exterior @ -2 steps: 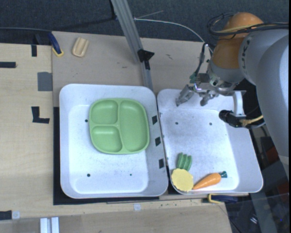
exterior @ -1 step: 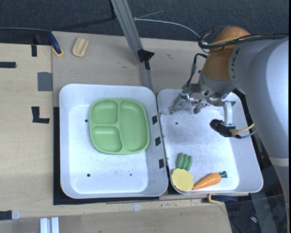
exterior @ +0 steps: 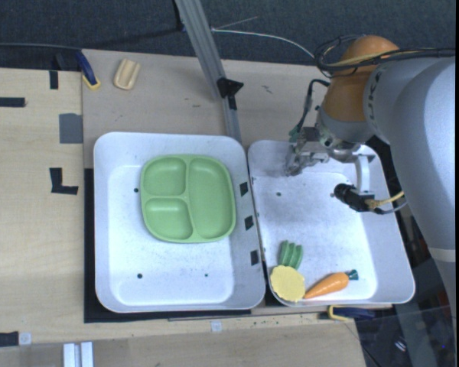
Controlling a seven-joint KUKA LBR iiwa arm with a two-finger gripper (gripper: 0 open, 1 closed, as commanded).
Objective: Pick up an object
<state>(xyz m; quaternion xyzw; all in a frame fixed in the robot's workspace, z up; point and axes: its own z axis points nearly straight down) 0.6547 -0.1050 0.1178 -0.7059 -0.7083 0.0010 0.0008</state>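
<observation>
The bench (exterior: 30, 228) carries two shallow white bins side by side. The left bin (exterior: 115, 281) holds one green divided plate (exterior: 188, 198) with three compartments. The right bin (exterior: 321, 212) holds three small items: one orange toy carrot (exterior: 328, 284) with a green tip, one yellow round piece (exterior: 288, 283), and one green ribbed piece (exterior: 291, 254).

Outside the bins there is one tan block (exterior: 126, 74) and one blue-and-yellow clip (exterior: 88, 69), both well to the left of the gripper and farther back on the bench. One grey metal pole (exterior: 206, 44) rises at a slant behind the seam between the bins.

One grey arm (exterior: 413, 121) with an orange band (exterior: 359, 79) reaches in from the right. The gripper (exterior: 294, 165) is low over the rear left corner of the right bin. The fingers appear close together, but the gap between them is too small and blurred to judge, so the degree of opening cannot be told. Nothing is visible between the fingers, and contact with the bin floor cannot be confirmed.

The three items lie well apart from the gripper, toward the front edge of the same bin. The green ribbed piece is nearest to the gripper; the yellow round piece lies just in front of it, touching or overlapping it; the carrot lies just right of the yellow piece. The plate lies to the left of the gripper, in the other bin.
</observation>
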